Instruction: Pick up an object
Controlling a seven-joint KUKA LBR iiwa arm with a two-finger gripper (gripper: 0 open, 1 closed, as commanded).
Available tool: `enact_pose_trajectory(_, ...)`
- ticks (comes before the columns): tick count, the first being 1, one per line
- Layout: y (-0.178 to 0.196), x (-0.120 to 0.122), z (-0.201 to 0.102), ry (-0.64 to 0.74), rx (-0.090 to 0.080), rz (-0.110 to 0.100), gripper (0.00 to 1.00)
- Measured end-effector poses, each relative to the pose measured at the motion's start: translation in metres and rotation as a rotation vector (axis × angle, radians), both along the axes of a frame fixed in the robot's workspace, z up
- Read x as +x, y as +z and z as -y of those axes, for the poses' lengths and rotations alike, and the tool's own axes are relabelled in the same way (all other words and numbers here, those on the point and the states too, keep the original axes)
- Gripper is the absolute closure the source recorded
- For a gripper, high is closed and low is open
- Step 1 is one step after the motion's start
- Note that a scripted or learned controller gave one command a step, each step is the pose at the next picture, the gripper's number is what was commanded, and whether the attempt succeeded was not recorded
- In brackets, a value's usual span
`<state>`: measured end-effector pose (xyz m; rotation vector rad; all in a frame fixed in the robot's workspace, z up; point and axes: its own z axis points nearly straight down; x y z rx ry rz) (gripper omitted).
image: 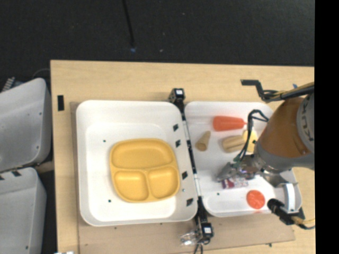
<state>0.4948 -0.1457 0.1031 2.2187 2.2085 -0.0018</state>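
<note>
The arm reaches in from the right over the right bin [212, 205], and its gripper [233, 174] hangs low near the middle of that bin's floor, a tangle of metal and clear parts with something small and dark red at its tip. Whether that red bit is a thing in the bin or part of the tool is too blurred to say, and I cannot tell how the gripper is set. The candidates lie around it. A round orange ball [256, 199] sits just beside the gripper, down and to the right, toward the near wall. A small tan peg [203, 140] lies up and to the left, its long axis tilted toward the divider between the bins. A tan block [233, 143] lies almost straight above the gripper, long axis roughly across the bin, partly behind the arm's cable. An orange carrot-shaped piece [229, 123] lies further up, near the far wall, long axis left to right. The yellow divided tray [144, 169] rests in the left bin [95, 205], well apart. By my judgement the ball is the nearest target, needing only a short shift.
</note>
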Motion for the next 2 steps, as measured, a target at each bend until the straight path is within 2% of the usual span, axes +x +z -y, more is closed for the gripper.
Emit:
enact_pose_trajectory(1, 0.015, 0.004, -0.002, -0.005, 0.005, 0.009, 1.00)
enact_pose_trajectory(2, 0.070, -0.004, -0.004, 0.007, 0.007, 0.000, 1.00)
